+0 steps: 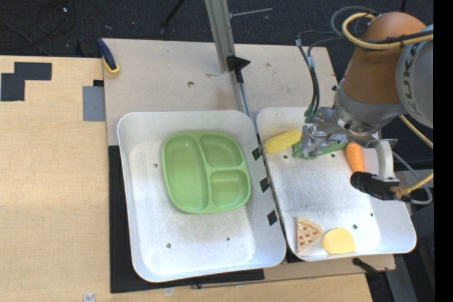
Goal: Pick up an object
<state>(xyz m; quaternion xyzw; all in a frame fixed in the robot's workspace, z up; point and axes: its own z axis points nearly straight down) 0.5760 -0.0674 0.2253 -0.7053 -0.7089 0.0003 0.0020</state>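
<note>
Lying near the upper left corner of the right bin (396, 240), a yellow corn cob (282, 141) stretches roughly from eight to two o'clock, with a pale green husk end toward the hand. It looks plump and bright yellow, its surface detail too small to make out. At its three o'clock side, just beside or touching it, sits the robot's hand (312, 145), a cluster of grey metal and green parts; whether its fingers are spread or pressed together cannot be told, and nothing can be seen between them. At three o'clock from the hand lies an orange carrot (355, 157), partly covered by the wrist and cabling. Above, the grey arm with its orange band (379, 53) hides the bin's upper right corner. Toward six o'clock in the same bin, well apart from the corn, lie a pizza slice (306, 233) and, just beside it on the right, a rounded yellow piece (338, 241). At nine o'clock, the left bin (138, 223) holds a green divided plate (207, 172) with three compartments. Black clips (264, 184) sit along the seam between the bins. A metal post (219, 21) rises from the bench (163, 74) at twelve o'clock, partly crossing the seam. A light wooden surface (49, 187) extends at far left.
</note>
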